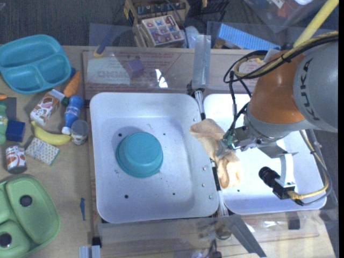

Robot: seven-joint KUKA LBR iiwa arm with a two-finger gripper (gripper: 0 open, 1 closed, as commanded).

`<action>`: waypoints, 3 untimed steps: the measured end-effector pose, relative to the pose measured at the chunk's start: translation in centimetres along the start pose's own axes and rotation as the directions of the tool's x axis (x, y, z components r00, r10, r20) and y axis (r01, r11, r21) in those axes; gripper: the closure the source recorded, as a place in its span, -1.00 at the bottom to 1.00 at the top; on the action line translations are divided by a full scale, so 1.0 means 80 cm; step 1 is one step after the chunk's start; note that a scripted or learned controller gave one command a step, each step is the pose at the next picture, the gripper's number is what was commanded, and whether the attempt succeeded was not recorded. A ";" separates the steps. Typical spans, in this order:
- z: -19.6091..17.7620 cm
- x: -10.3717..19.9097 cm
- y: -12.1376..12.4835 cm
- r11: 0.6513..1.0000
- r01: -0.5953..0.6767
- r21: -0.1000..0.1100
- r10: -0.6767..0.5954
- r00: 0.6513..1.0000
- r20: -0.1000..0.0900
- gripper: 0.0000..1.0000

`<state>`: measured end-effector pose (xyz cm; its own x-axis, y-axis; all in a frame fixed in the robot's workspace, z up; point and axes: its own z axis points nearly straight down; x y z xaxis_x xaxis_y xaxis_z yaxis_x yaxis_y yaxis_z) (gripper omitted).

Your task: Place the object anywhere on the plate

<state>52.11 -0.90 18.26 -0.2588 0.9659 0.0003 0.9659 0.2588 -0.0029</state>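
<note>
Orange-banded arm [279, 104] hung over the right bin [301, 198]; gripper [232, 142] state could not be told. Tan cloth [217, 149] draped across the bins' shared edge. Blue plate [140, 153] sat mid left bin [107, 117].

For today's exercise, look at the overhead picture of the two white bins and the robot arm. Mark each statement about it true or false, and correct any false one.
1. The blue plate lies in the left bin. True.
2. The tan cloth rests on the blue plate. False: it drapes over the divide between the two bins, apart from the plate.
3. The arm hangs over the right bin. True.
4. The banana lies inside the left bin. False: it lies on the bench, left of the bins.
5. The teal divided tray sits at the bench's far left corner. True.
</note>
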 end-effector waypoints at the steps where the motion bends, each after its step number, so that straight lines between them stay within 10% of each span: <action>1: -0.006 0.081 0.007 0.962 0.274 -0.001 -0.274 0.962 0.000 1.00; 2: -0.030 0.085 0.096 0.942 0.335 -0.003 -0.335 0.942 0.002 1.00; 3: -0.020 0.145 0.148 0.996 0.089 -0.003 -0.089 0.996 0.002 1.00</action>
<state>60.51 13.37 19.79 -0.3441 0.9389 -0.0018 0.9390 0.3441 0.0000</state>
